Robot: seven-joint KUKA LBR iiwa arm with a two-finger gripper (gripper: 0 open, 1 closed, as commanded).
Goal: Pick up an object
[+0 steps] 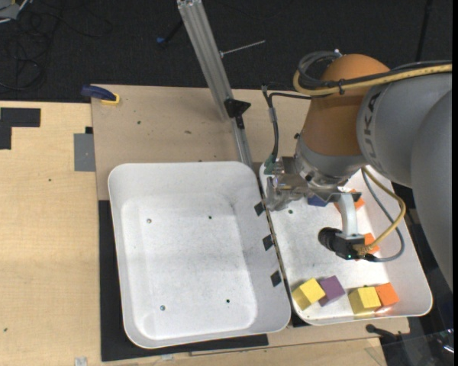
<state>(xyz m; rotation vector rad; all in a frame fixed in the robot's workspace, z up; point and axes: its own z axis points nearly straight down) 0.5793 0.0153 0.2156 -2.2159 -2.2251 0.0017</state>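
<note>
My gripper hangs low over the far left part of the right bin, close to the wall it shares with the left bin. A small blue piece shows just right of the gripper, partly hidden under the wrist. At the bin's front edge lie a yellow block, a purple block, a second yellow block and an orange block. Small orange pieces sit near the right wall. Nothing can be seen between the fingers.
The left bin stands beside the right one. A slanted aluminium rail rises behind the bins. The big grey arm covers the right bin's far right side. Black clips line the shared wall.
</note>
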